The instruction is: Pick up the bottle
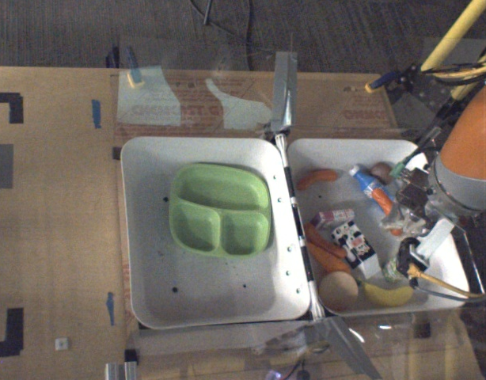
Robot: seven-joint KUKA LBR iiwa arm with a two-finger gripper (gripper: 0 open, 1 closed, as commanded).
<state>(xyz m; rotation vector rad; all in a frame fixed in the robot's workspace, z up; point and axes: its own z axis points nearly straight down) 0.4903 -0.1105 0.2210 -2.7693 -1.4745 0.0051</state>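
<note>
toward the back of the right bin [338, 149] lies the bottle [371, 188], on its side, white cap end pointing up-left, blue body and an orange end pointing down-right toward the arm. just left of the bottle a red-orange sausage-shaped thing [318, 178] rests near the bin's back-left corner, and a small brownish lump [381, 169] sits just behind the bottle. below the bottle lie a small pink-and-grey packet [332, 216], a black-and-white patterned box [354, 242], an orange carrot [326, 245], a tan egg-shaped ball [339, 290] and a yellow banana [388, 294]. right of the bottle hangs the gripper [409, 216], low over the bin beside the bottle's orange end; whether it is open or closed cannot be told, and nothing is seen held. well left of the bottle, the left bin [140, 236] holds a green divided tray [222, 210]
</note>
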